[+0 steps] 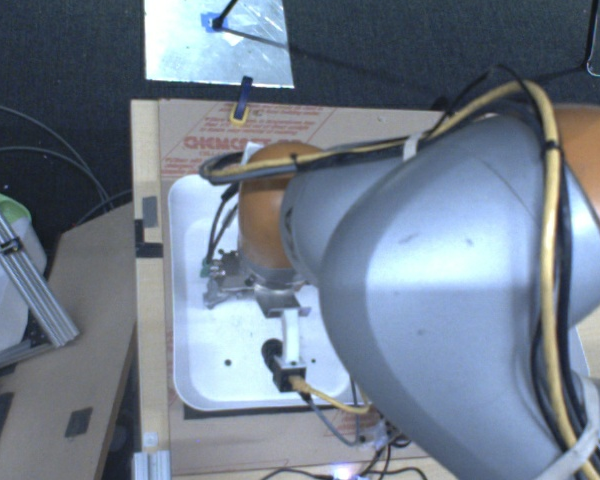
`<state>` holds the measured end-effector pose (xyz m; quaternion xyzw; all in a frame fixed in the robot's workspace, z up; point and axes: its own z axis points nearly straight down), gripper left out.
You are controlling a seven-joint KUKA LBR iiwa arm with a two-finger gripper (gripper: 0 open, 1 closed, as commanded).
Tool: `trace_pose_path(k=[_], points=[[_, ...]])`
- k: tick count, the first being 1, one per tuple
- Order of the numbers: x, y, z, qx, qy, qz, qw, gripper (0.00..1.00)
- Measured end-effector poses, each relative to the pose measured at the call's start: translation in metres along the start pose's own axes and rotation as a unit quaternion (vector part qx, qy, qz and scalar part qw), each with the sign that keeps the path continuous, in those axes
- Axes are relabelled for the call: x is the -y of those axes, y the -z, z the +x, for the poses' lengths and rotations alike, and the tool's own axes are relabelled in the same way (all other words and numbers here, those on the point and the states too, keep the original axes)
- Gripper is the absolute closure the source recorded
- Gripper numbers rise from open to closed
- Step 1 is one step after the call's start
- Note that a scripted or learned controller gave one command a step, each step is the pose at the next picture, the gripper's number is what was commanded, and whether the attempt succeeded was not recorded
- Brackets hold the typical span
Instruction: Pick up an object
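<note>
The grey arm with its orange band (265, 213) reaches in from the right and covers most of the view. It bends down into the left white bin (192, 268). My gripper (220, 280) hangs low over the middle of that bin, with its metal body showing just under the orange band. No loose object can be made out on the bare bin floor (215, 363), apart from a few small dark specks. The arm hides the right part of this bin and the other bin.
A cardboard sheet with red print (280, 128) lies under the bins. Behind it are a shiny foil sheet (218, 28) and a small blue and yellow clip (242, 100). At the left stands an aluminium rail (25, 273) on a tan board.
</note>
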<state>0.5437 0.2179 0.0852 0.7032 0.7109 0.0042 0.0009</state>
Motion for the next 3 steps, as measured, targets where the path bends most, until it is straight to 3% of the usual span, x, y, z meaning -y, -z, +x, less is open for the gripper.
trace_pose_path(k=[1, 2, 3], points=[[0.03, -0.001, 0.012, 0.002, -0.002, 0.005, 1.0, 0.0], [-0.092, 0.046, -0.019, 0.002, -0.004, -0.004, 1.0, 0.0], [-0.087, -0.004, 0.017, 0.002, -0.002, 0.004, 1.0, 0.0]])
